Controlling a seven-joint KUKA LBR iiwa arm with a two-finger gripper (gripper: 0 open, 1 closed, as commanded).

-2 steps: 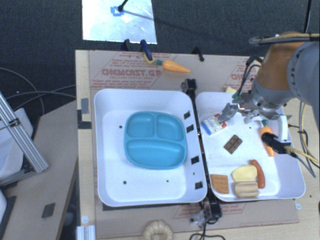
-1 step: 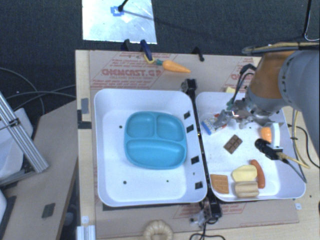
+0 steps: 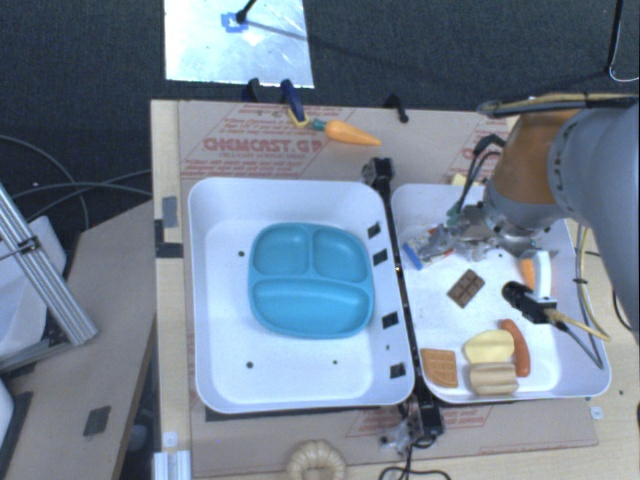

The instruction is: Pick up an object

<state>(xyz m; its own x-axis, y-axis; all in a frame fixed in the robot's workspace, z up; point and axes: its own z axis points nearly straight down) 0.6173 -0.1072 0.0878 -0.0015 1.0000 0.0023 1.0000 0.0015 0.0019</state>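
My gripper (image 3: pixel 425 246) hangs low over the left side of the right bin (image 3: pixel 575 373); whether it is spread or pinched I cannot tell. A brown chocolate piece (image 3: pixel 466 288) lies just beside it, and the blue plate (image 3: pixel 308 278) sits in the left bin (image 3: pixel 215 368).

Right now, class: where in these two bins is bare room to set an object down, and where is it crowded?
Free: left bin floor around the blue plate. Crowded: right bin, with the pincer, chocolate piece and foods along its near edge.

dark carpet floor (image 3: pixel 80 58) w/ shiny foil sheet (image 3: pixel 238 26); cardboard-topped bench (image 3: pixel 260 143), alu frame (image 3: pixel 40 278) at left.
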